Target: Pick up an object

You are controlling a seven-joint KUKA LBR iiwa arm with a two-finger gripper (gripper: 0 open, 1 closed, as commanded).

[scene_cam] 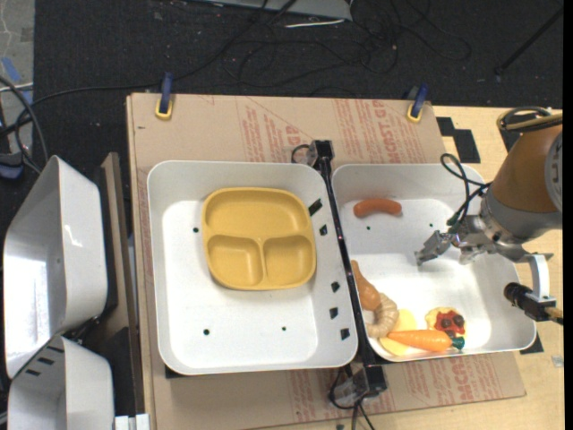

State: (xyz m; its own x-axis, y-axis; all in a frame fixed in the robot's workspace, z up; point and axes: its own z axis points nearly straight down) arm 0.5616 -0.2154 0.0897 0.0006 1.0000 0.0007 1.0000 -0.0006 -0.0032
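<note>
camera view: the gripper [440, 245] hangs low over the bare middle of the right bin [407, 179], fingers slightly spread, pinching nothing. the sausage [377, 208] lies to the far left of it, apart and reachable. the carrot [419, 339], a pizza slice [446, 320] and a croissant-like piece [374, 305] crowd the near edge, touching, so harder to single out. the yellow divided plate [260, 238] sits alone in the left bin [179, 330], too flat and broad to suit the fingers.
</note>
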